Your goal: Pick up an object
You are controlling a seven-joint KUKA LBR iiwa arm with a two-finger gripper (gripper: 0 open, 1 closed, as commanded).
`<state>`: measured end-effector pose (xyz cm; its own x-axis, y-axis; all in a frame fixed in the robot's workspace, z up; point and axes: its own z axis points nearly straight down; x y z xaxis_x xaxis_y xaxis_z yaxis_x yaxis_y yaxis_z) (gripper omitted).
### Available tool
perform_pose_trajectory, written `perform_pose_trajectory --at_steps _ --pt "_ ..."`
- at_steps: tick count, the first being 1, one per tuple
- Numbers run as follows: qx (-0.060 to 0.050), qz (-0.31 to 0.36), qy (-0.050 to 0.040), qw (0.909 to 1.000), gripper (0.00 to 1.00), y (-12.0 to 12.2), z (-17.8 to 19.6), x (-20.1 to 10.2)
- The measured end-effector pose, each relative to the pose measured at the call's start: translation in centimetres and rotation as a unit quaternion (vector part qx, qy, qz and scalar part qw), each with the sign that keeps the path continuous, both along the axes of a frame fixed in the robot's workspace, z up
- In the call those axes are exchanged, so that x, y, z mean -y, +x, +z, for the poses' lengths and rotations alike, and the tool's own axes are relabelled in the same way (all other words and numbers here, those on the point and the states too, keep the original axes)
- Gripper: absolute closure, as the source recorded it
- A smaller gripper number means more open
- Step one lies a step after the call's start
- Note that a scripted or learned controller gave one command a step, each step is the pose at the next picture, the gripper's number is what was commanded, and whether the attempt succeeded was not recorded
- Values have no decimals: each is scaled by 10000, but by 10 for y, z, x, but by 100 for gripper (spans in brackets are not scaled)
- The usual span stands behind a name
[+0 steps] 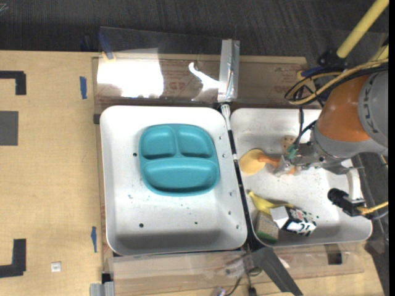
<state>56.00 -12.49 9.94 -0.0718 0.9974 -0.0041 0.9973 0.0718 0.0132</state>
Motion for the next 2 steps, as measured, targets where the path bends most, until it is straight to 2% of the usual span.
perform_pose_trajectory --at_steps 1,2 --pt "-35 -463 36 9989 100 21 88 -98" --pt "-65 -2066 25 9784 100 44 85 -66"
